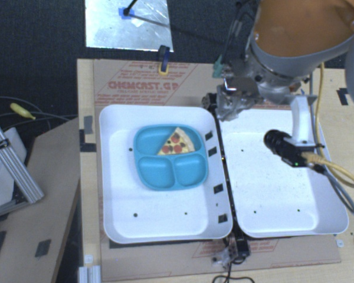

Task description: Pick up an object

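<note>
The 2 shallow white plastic bins sit side by side on a cardboard-covered bench. The left bin (118, 217) holds a blue plastic plate with 3 compartments (170, 157), set near the bin's centre – probably so that it stays within reach. A toy pizza slice (177, 141) lies flat in the plate's upper compartment; judged from the task, this slice or the plate is the candidate for pickup. The grey arm with its orange band (307, 22) reaches in over the far edge of the right bin (271, 211). The gripper (230, 102) sits near the divide between the bins – its opening cannot be told, and nothing is seen held in it.
</note>
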`<state>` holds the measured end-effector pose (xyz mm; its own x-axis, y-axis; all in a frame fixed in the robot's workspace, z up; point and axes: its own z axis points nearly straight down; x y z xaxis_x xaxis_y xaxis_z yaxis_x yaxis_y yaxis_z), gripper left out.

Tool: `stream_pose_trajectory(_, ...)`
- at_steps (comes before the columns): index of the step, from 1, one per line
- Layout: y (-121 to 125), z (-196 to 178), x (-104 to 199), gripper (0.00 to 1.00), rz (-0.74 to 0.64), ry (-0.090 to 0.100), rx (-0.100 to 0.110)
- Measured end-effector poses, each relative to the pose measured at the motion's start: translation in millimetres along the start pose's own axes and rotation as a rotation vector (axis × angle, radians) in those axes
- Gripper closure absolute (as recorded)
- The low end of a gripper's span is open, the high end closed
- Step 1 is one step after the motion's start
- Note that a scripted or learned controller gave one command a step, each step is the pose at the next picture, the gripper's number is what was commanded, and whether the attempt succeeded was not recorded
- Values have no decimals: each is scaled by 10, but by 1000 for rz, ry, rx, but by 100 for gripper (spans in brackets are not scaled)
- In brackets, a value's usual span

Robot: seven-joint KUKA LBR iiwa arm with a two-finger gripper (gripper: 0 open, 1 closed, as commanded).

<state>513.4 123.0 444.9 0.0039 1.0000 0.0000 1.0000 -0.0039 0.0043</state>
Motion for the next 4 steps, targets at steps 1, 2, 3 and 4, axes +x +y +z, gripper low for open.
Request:
stream_pose_trajectory(1, -284, 413, 190, 100, -9, 1, 6)
stream_pose_trajectory(2, -267, -98, 369, 100, -10, 3, -3)
stream_pose_trajectory(3, -271, -61, 561, 100, -9, 2, 1)
stream_pose_trajectory(4, -261, -358, -114, 100, 1, 1, -2)
